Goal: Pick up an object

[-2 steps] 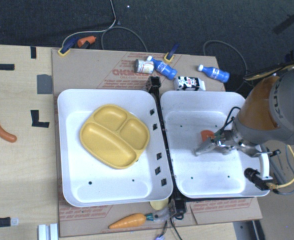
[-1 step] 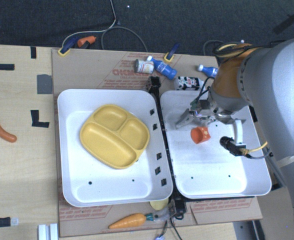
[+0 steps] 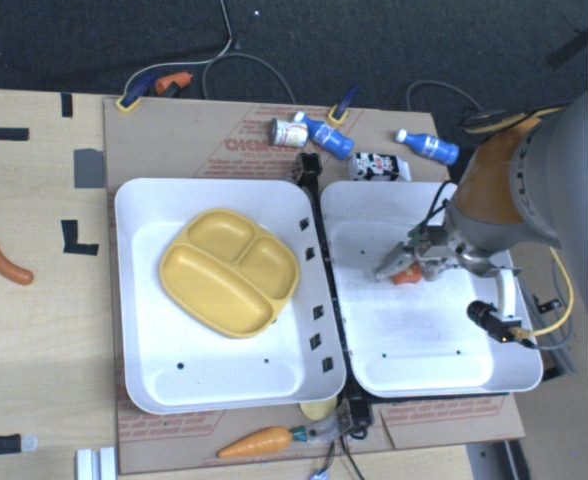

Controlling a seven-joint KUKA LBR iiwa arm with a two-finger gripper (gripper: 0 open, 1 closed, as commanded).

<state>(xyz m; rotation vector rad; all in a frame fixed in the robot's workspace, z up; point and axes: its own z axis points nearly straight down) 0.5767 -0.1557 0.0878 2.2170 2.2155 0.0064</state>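
Observation:
My gripper (image 3: 402, 267) is low in the right bin (image 3: 424, 363), near its upper middle, reaching in from the right. A small red-orange object (image 3: 407, 278) lies right at the fingertips, touching or just under them. I cannot tell whether it sits between the fingers. A yellow divided plate (image 3: 230, 269) rests in the left bin (image 3: 214, 383).
Behind the bins lie two blue-and-white bottles (image 3: 329, 137) (image 3: 429, 147), a white tube (image 3: 288, 131) and a black-and-white pack (image 3: 379, 167). A toy carrot (image 3: 257, 442) lies at the front edge. A sausage (image 3: 6, 261) sits far left on the bench. Clamps and cables run along the back.

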